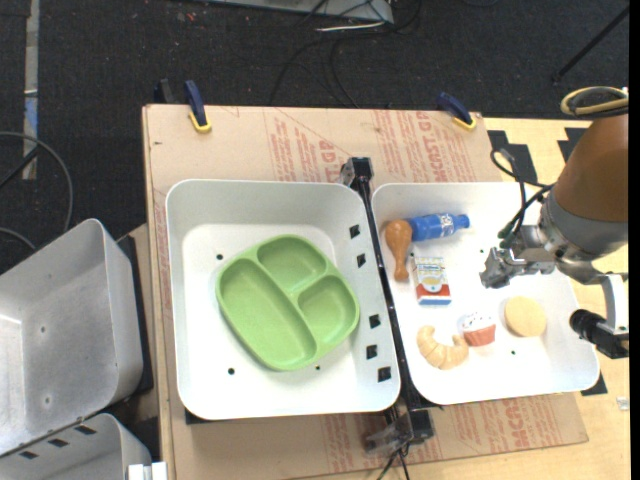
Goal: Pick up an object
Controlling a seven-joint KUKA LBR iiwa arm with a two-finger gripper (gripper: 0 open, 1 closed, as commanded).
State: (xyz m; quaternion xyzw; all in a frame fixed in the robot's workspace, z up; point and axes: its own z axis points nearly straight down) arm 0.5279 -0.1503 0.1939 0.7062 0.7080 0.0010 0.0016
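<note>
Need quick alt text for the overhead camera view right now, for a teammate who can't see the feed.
The arm's gripper hangs over the right bin, beside a round yellow piece, with a croissant, small carton, blue bottle and drumstick lying to its left. The left bin holds a green divided plate.

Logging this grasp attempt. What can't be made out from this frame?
- Gripper, camera view: small and dark under the arm's wrist; finger state unreadable.
- Arm: cut off by the right edge.
- Small carton: label print too small to read.
- Red-and-white item: too small to identify.
- Right bin: its right wall is partly hidden by the arm.
</note>
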